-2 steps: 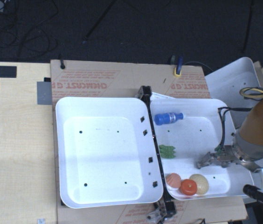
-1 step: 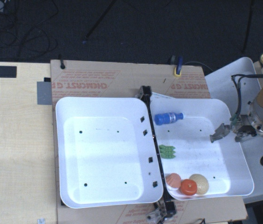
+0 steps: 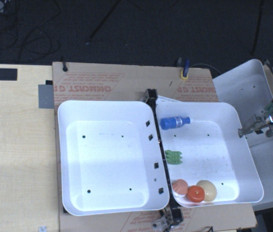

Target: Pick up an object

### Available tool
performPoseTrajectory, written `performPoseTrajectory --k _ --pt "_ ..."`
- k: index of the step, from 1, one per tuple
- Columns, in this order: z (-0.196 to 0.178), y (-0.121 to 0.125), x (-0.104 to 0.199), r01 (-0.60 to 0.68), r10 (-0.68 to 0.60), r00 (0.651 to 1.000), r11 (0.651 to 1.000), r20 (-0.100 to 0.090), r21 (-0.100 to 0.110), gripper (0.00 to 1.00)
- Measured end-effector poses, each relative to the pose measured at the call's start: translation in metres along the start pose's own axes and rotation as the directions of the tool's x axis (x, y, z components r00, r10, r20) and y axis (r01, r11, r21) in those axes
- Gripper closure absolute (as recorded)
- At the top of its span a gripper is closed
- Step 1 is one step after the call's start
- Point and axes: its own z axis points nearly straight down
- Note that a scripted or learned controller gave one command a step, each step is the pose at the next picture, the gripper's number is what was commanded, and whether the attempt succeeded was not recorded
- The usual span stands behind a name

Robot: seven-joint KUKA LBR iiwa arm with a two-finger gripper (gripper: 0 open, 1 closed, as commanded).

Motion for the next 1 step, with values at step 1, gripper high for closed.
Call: performPoseTrajectory --k 1 --pt "0.2000 -0.0424 0.0041 -0.002 0.002 1.000 1.000 -0.012 0.028 0.00"
